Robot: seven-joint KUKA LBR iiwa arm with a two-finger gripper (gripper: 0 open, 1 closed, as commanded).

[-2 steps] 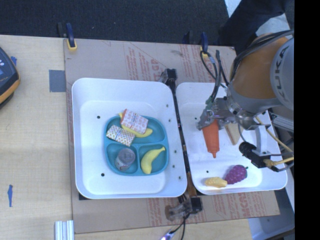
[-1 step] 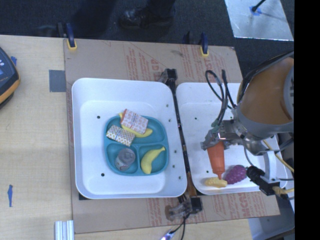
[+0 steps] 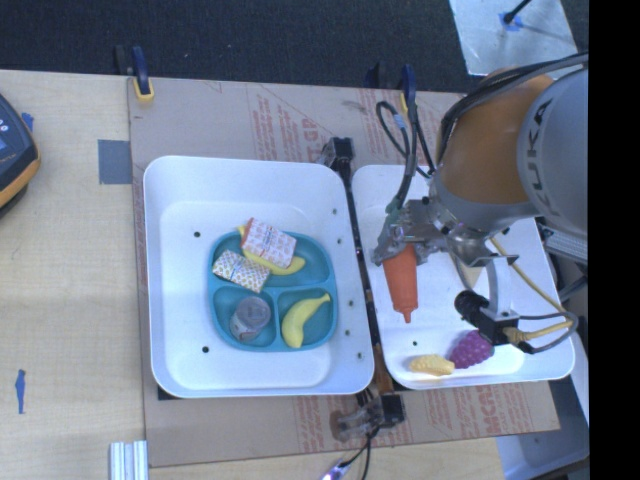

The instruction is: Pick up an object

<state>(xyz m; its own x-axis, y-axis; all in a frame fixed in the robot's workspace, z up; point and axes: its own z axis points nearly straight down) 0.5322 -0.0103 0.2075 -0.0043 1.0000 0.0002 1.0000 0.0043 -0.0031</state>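
The gripper [image 3: 400,243] sits on the top of the carrot [image 3: 403,283] near the right bin's [image 3: 530,370] left edge; I cannot tell its grip, so lifting is left

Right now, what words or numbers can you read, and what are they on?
"KU" in grey letters, cut off at the edge, on the arm.
Red print on the cardboard: too blurred to read.
Red pattern on the white packet: too small to read.
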